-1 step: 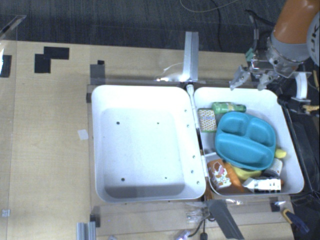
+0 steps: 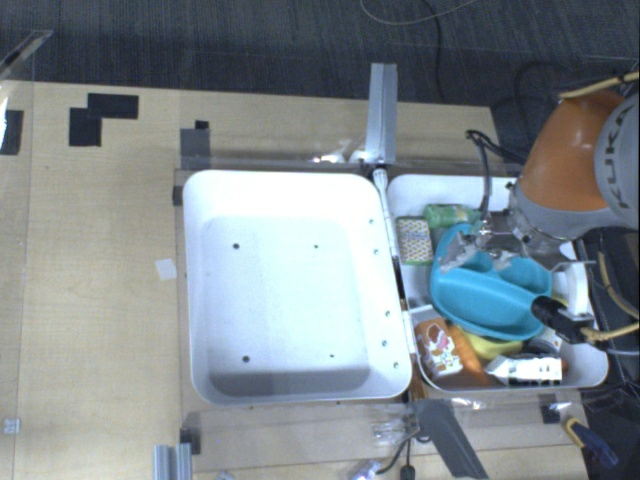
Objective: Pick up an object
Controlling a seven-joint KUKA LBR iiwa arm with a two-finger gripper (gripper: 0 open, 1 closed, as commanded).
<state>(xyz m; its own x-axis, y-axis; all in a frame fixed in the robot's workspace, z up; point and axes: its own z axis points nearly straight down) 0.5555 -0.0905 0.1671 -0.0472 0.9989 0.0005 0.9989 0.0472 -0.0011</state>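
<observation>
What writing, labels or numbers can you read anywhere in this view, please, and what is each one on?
"KU", partly cut off at the frame edge: on the arm.
Printed packet in the right bin: too blurred to read.
White box with dark marks: too small to read.

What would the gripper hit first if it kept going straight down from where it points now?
Most likely the blue bowl in the right bin: the gripper sits over the bowl's upper edge. Depth is unclear from this slanted view, so contact cannot be judged.
</observation>
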